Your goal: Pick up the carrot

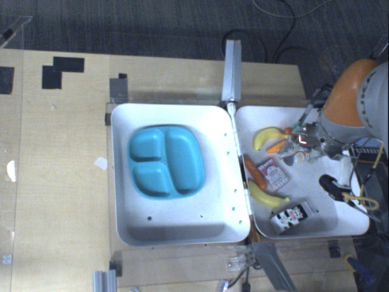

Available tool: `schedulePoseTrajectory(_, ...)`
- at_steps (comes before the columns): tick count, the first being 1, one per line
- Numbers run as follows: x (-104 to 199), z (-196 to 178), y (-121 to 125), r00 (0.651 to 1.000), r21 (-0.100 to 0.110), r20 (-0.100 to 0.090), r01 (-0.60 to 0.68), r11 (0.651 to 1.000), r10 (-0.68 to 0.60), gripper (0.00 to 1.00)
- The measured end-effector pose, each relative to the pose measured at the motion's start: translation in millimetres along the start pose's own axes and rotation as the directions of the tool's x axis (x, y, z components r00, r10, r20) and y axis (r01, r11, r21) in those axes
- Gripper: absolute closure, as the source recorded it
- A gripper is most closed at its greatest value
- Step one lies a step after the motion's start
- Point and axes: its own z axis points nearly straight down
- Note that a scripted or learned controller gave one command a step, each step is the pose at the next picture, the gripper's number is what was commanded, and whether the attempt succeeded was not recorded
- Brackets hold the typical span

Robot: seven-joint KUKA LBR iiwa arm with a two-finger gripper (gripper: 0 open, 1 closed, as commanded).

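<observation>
Carrot (255, 171) in right bin, left of claw (300, 146); claw state unclear.

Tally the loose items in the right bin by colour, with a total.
Yellow: 2, banana and banana
Orange: 2, carrot and small piece
Pink-and-white: 1, packet
Black-and-white: 1, packet
Total: 6
</observation>
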Motion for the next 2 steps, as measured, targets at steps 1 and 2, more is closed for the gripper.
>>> schedulePoseTrajectory(1,0,0,0,1.000,0.000,0.000,0.000,1.000,0.000,0.00)
schedulePoseTrajectory(2,5,20,47,0.998,0.004,0.002,-0.066,0.998,0.066,0.00)
